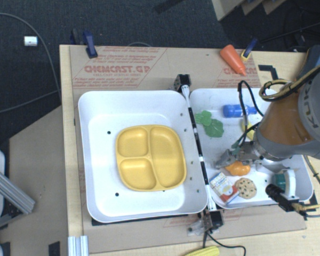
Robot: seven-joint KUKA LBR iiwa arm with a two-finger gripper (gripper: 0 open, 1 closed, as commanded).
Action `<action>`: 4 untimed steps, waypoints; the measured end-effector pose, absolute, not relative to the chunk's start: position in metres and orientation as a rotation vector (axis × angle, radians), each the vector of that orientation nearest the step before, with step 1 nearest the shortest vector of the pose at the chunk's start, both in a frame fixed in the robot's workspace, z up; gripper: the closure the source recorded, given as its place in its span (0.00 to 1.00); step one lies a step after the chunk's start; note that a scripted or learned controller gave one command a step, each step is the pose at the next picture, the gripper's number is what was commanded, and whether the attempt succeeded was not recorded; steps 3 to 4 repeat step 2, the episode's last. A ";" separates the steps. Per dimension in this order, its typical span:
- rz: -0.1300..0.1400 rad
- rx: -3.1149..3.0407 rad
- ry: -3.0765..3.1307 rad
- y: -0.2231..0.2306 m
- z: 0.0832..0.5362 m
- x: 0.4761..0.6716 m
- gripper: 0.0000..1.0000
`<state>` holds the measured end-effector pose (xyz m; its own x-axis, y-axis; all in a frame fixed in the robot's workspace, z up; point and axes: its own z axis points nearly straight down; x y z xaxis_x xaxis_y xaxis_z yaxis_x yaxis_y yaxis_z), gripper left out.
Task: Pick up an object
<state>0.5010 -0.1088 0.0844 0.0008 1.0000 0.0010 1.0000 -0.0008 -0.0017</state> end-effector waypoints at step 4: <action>-0.003 -2.220 -2.224 -0.049 0.185 0.531 1.00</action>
